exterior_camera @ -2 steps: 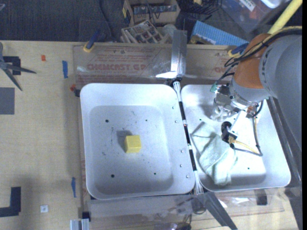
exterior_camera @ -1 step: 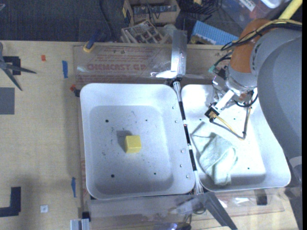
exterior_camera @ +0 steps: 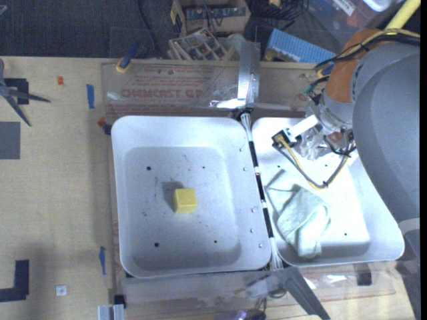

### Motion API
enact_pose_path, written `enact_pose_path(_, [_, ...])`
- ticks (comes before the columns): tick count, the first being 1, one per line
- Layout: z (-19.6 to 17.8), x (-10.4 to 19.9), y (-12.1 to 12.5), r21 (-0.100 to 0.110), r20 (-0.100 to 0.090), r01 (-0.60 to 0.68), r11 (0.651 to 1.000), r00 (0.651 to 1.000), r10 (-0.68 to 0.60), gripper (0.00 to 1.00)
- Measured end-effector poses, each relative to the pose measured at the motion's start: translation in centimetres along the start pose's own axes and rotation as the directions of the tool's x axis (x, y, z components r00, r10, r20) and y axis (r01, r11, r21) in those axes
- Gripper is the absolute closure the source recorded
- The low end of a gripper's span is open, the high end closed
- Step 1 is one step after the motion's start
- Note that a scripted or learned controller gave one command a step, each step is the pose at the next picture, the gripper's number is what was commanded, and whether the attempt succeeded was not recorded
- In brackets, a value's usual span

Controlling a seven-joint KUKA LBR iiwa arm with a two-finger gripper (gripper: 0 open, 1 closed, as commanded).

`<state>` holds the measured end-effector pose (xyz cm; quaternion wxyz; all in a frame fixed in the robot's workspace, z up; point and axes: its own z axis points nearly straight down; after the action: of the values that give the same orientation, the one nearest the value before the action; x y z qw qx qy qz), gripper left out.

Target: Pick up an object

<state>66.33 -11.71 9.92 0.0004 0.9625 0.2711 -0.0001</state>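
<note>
my claw (exterior_camera: 308,141), grip state unclear, hovers above the soft, light cloth (exterior_camera: 303,219); i'd pinch a raised fold.

Fixed overhead camera, slanted down on both bins (exterior_camera: 127,179).

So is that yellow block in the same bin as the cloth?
No, the yellow block lies in the left bin, while the cloth lies in the right bin.
</note>
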Motion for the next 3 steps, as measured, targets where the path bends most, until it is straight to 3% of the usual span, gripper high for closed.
enact_pose_path(1, [1.1, -0.1, -2.7, 0.003, 0.001, -0.341, 0.940, 0.940, 0.341, 1.00])
enact_pose_path(2, [1.1, -2.7, -4.5, 0.001, -0.002, -0.343, 0.939, 0.939, 0.343, 1.00])
enact_pose_path(3, [1.1, -2.8, -4.7, 0.000, -0.004, -0.341, 0.940, 0.940, 0.341, 1.00])
